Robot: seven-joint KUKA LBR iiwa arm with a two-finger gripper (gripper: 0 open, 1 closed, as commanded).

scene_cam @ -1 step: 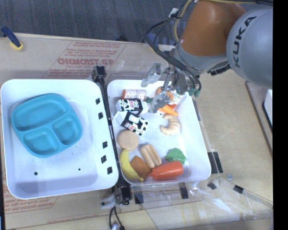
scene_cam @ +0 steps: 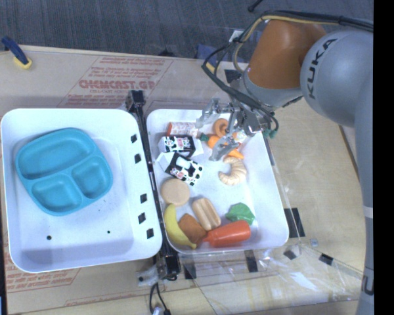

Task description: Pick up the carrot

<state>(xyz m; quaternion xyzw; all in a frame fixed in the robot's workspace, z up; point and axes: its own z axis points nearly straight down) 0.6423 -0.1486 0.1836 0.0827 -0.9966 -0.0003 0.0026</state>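
Over the far end of the right bin (scene_cam: pixel 276 195) the arm's hand (scene_cam: pixel 231 138) hung low among the toy food, close above a small orange piece (scene_cam: pixel 217 143) and just short of the croissant (scene_cam: pixel 234 172); whether it was spread or pressed together I could not tell, since the metal parts blurred into the clutter beneath. The carrot (scene_cam: pixel 228 233), orange-red with a green leafy top (scene_cam: pixel 240 212), lay at the opposite, near end of that same bin, against the front wall, touching the hot dog (scene_cam: pixel 206 211) and close to the banana (scene_cam: pixel 173 228). The two were well apart, so I judged the task to be at the approach step, with nothing grasped as far as I could see. The next move seemed to call for lifting clear of the croissant, travelling toward the near wall, and coming down across the carrot's thick body, away from the bun and the rim. On the left, the other bin (scene_cam: pixel 26 254) held a blue divided plate (scene_cam: pixel 62 169).
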